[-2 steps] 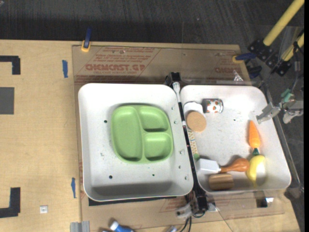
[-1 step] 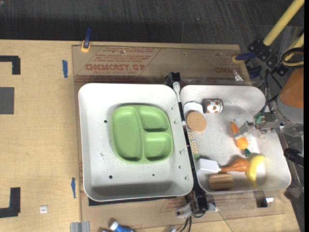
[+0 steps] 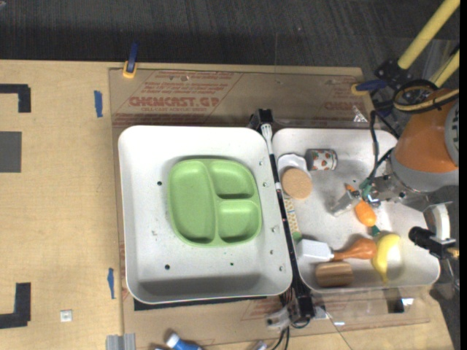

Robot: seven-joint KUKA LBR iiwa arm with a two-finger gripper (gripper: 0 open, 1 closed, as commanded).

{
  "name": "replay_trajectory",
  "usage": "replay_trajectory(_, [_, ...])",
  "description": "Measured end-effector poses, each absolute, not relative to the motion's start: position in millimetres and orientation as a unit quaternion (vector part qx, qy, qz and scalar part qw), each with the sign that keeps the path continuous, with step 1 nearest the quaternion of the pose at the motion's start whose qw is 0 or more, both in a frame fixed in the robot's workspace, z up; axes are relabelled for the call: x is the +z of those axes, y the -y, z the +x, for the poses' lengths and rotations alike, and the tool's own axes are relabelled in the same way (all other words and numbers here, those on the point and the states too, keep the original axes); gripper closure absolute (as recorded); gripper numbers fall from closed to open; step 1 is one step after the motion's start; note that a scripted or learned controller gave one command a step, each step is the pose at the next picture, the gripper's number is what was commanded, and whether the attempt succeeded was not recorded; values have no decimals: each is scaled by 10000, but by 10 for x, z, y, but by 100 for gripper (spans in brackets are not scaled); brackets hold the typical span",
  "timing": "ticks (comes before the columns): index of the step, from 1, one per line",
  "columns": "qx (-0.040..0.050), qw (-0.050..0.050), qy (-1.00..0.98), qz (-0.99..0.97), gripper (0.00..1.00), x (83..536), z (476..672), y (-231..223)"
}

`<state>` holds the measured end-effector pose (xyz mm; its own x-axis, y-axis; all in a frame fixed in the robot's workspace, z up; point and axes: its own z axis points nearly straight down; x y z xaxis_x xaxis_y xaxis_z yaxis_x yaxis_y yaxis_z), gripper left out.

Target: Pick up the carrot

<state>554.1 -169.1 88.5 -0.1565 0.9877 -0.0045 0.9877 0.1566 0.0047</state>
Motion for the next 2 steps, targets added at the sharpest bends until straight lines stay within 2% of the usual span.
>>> replay_trajectory(1, [12, 104, -7597, 6502, 100, 1013, 5571, 1718])
replay_trajectory(2, [14, 19, -6574, 7535, 100, 1988, 5784, 1325])
